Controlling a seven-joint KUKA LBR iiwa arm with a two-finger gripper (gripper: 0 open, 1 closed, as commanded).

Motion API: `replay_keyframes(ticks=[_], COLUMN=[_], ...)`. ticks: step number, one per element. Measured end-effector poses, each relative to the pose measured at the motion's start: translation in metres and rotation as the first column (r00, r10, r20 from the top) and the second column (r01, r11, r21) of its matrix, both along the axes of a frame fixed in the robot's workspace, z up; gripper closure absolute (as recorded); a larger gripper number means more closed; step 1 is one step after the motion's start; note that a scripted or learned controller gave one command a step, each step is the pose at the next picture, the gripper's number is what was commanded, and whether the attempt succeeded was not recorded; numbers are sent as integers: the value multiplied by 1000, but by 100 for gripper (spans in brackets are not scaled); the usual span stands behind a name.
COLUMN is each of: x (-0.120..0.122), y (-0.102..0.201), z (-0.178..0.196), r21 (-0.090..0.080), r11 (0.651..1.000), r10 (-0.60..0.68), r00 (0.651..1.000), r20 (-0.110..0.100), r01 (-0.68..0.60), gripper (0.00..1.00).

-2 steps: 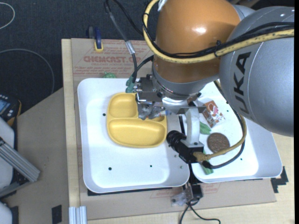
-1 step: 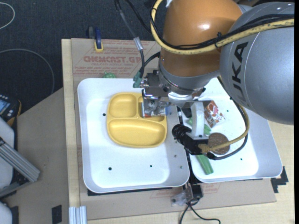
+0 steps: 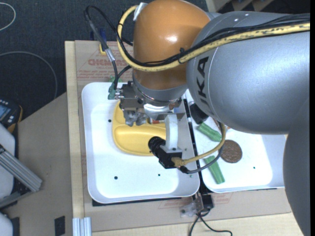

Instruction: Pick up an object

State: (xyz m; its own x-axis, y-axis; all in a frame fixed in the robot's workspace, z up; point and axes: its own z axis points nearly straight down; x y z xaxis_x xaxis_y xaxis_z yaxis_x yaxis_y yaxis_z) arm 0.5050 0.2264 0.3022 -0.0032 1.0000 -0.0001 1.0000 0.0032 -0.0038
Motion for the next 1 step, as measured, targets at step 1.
replay_keyframes(ticks=[1], x=[-12], y=[-2], z=[77], r21=[4], r11=[1000], r10=[-1], r00=[1000], r20=[10], r01=[1], gripper=[100])
